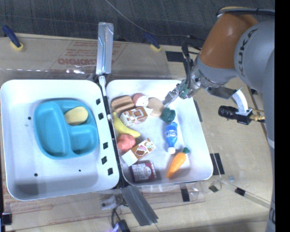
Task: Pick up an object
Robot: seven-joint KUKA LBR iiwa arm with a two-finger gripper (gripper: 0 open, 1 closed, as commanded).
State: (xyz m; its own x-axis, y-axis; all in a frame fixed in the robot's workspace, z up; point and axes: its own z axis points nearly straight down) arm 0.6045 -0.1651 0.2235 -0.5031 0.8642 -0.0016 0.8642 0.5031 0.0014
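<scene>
Grey arm's two-finger gripper (pixel 170 98) hangs low over the right white bin (pixel 201 144), tip just above the dark green lumpy toy (pixel 168 114) near the bin's upper middle. Can't tell the pincer's opening. Blue divided tray (pixel 53 134) sits in the left bin.

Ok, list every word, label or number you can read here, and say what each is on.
"KU", part of a longer word cut off, on the grey arm.
Red print on the clear sheet behind the bins: too blurred to read.
Labels on the small cartons, blue bottle and dark red packet: too small.
</scene>
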